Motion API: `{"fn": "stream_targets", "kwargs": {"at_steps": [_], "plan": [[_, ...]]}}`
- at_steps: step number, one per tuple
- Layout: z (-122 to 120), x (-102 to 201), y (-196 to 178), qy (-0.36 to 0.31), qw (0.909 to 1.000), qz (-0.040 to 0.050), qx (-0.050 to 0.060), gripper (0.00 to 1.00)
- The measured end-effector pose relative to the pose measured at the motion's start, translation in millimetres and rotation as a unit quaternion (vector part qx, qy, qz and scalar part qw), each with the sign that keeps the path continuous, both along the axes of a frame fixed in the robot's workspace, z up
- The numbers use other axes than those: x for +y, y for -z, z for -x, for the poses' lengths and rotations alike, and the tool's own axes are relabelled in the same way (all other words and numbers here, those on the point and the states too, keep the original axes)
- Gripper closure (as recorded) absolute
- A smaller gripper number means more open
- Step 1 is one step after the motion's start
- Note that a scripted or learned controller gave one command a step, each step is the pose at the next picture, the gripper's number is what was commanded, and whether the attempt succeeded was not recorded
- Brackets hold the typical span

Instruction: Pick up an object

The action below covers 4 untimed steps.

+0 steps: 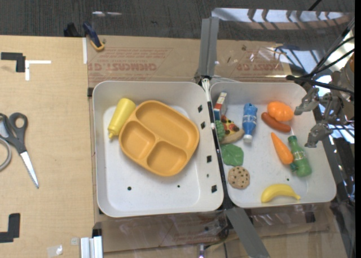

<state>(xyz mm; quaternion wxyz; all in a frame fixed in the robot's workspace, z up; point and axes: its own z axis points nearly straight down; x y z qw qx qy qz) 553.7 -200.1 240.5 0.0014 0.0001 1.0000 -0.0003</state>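
Note:
The right bin (pixel 256 87) holds several toy foods: a blue bottle (pixel 249 119), an orange fruit (pixel 280 110) on a red sausage (pixel 269 120), a carrot (pixel 281 147), a green bottle (pixel 299 158), a banana (pixel 280 193), a cookie (pixel 238 177), a green leaf (pixel 232 153) and a pizza slice (pixel 230 131). My gripper (pixel 311 120) hovers over the bin's right edge, just right of the orange fruit and above the green bottle. Its two fingers are spread apart, open, with nothing between them.
The left bin (pixel 152 197) holds a yellow divided plate (pixel 159 136) and a yellow squeeze bottle (pixel 120 117) beside it. Scissors (pixel 21 144) lie on the bench at far left. A metal divider (pixel 207 53) runs between the bins at the back.

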Motion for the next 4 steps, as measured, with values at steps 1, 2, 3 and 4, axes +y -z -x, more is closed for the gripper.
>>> {"fn": "stream_targets", "kwargs": {"at_steps": [1, 2, 3, 4], "plan": [[31, -21, 145, 0.112, 0.9937, -0.0002, 0.000, 0.00], [21, 5, 148, 0.127, 0.9919, -0.0005, 0.000, 0.00], [19, 6, 138, 0.125, 0.9922, -0.0001, -0.002, 1.00], [12, 124, 49, 0.241, 0.9705, -0.0008, 0.000, 1.00]]}}
